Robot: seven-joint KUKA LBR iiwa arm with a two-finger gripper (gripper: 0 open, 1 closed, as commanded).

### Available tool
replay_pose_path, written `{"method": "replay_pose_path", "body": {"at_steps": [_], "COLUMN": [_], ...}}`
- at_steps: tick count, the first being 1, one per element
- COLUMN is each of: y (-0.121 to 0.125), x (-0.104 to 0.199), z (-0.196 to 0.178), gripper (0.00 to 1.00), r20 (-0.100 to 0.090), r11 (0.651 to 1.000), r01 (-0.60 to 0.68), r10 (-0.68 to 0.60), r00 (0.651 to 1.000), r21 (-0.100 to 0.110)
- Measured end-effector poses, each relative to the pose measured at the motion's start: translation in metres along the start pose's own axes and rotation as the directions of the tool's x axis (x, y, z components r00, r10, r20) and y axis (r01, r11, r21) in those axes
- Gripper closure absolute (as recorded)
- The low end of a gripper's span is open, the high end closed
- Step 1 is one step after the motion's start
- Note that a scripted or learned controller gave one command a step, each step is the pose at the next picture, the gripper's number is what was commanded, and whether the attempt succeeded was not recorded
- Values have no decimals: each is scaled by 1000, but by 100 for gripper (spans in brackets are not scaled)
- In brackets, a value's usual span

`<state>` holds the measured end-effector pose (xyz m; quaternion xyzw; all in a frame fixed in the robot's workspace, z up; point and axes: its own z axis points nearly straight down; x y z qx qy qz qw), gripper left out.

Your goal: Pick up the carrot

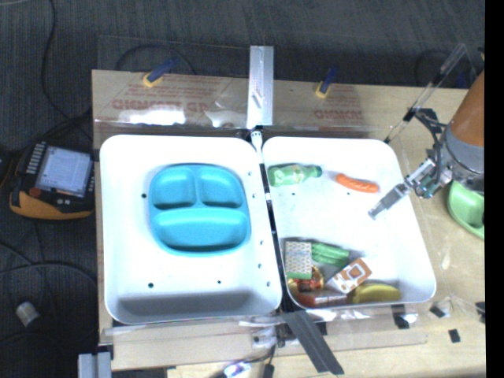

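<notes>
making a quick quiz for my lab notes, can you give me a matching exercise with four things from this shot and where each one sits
Things:
1. carrot
2. blue divided plate
3. green bottle
4. banana

Places:
A. middle of the left bin
B. near front corner of the right bin, in the pile of items
C. far part of the right bin, lying alone on the bare floor near the gripper
D. far left corner of the right bin, against the divider wall

Pairs: 1-C, 2-A, 3-D, 4-B

The gripper hovers just right of the carrot.
</notes>
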<state>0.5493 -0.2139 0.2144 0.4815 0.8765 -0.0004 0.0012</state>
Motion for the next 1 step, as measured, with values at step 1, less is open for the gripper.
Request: {"method": "replay_pose_path", "body": {"at_steps": [1], "y": [17], "x": [-19], "z": [14], "gripper": [0], "r20": [0], "r11": [983], "r01": [185], "r10": [-185], "r00": [983], "r21": [1]}}
